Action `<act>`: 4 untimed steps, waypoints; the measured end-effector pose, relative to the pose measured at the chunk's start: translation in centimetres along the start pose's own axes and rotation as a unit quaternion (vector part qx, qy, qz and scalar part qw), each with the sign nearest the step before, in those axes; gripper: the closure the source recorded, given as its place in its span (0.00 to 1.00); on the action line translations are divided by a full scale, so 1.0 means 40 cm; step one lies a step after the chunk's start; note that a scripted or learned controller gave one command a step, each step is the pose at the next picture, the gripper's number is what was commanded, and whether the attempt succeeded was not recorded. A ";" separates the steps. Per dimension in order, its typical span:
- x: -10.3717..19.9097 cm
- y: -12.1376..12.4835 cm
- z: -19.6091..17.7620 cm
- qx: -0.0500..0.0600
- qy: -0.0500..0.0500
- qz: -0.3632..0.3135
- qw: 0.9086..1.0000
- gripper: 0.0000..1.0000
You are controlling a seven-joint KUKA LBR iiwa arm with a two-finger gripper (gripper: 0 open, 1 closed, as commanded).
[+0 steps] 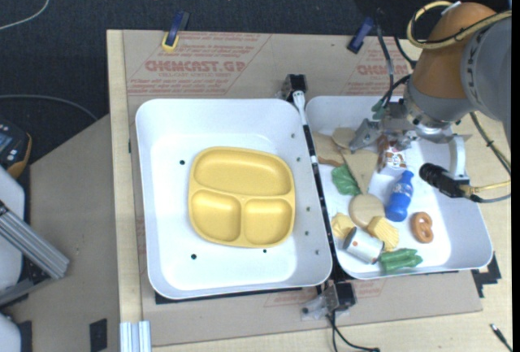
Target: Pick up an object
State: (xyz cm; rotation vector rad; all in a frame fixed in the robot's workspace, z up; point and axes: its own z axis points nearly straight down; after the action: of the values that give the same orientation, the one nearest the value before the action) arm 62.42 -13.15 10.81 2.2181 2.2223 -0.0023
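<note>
A: Left bin point(154, 180): one yellow divided tray point(241, 196), parked clear of the work.
B: Right bin point(467, 241): clutter of small items, blue bottle point(399, 196) among them, heaped for picking. Gripper point(396, 149) low over the pile; whether its grip is apart or closed, cannot tell.
</note>
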 end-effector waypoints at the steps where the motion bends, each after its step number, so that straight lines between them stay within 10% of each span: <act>1: -0.008 0.010 0.008 -0.007 -0.002 0.002 1.000 0.00; 2: -0.014 0.015 -0.023 -0.011 -0.006 0.002 1.000 1.00; 4: -0.018 0.021 -0.301 -0.004 0.000 0.001 1.000 1.00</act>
State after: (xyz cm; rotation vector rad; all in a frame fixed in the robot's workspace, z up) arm 63.26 -13.83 22.85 2.2156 2.2174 0.0060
